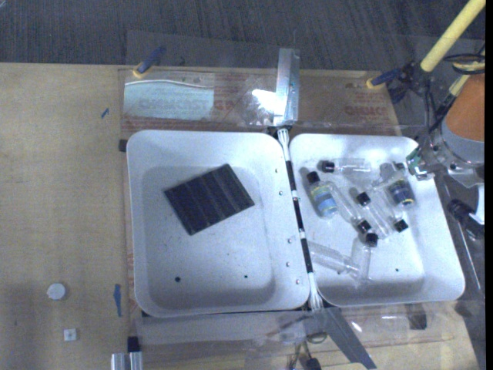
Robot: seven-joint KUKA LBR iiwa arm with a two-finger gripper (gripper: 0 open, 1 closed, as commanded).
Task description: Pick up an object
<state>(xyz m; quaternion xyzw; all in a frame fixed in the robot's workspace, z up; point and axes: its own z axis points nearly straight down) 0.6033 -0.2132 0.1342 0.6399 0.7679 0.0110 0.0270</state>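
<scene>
The arm [468, 118] enters at the right edge, its orange band above the right bin's far right corner. The end effector [422, 164] sits at that bin's [443, 284] right rim, near the top; whether it is open or closed cannot be told, and nothing is visibly gripped.

Just left of the end effector, a cluster of small clear vials [362, 203] with black caps lies scattered across the right bin's floor, some with blue labels. The nearest, a blue-labelled vial [400, 193], lies just below-left of it. Farther down-left lie clear tubes [339, 260].

Well to the left, in the left bin [154, 284], a dark ribbed mat [209, 198] lies flat and tilted. Both bins rest on the bench [54, 168].
</scene>
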